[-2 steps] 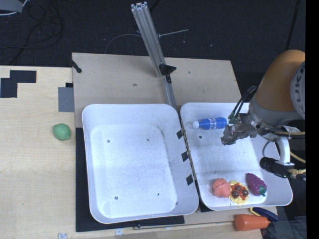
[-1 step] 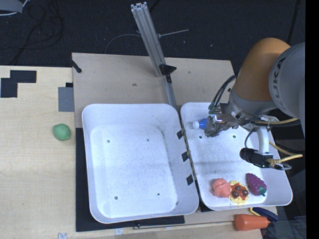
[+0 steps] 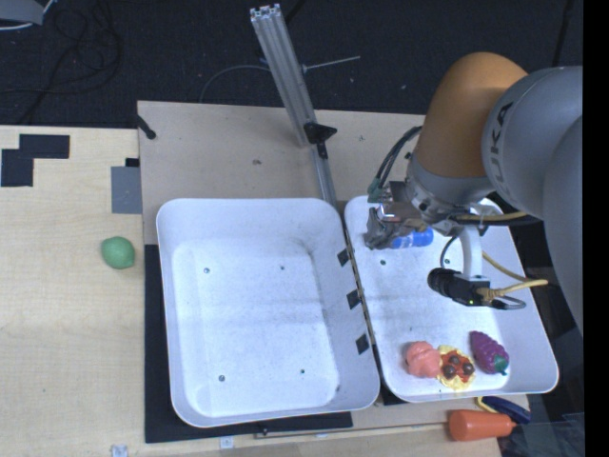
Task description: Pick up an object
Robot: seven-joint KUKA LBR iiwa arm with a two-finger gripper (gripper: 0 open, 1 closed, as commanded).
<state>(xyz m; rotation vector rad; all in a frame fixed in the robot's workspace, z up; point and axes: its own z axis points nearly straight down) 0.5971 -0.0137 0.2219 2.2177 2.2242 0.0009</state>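
My gripper [image 3: 384, 228] hangs low over the far left corner of the right bin [image 3: 400, 298]. A small blue object [image 3: 417, 239] lies just to its right, partly hidden under the wrist. Whether it touches the gripper I cannot tell. Along the bin's near edge lie a pink fruit [image 3: 422, 358], a yellow and red piece [image 3: 456, 368] and a purple bunch of grapes [image 3: 487, 351].
The left bin [image 3: 190, 255] sits beside the right one. A green ball [image 3: 119, 252] rests on the bench at far left. An orange carrot [image 3: 479, 425] lies outside the right bin's near edge. A metal rail [image 3: 290, 74] slants down from the back. A black cable fitting [image 3: 455, 285] hangs below the wrist.
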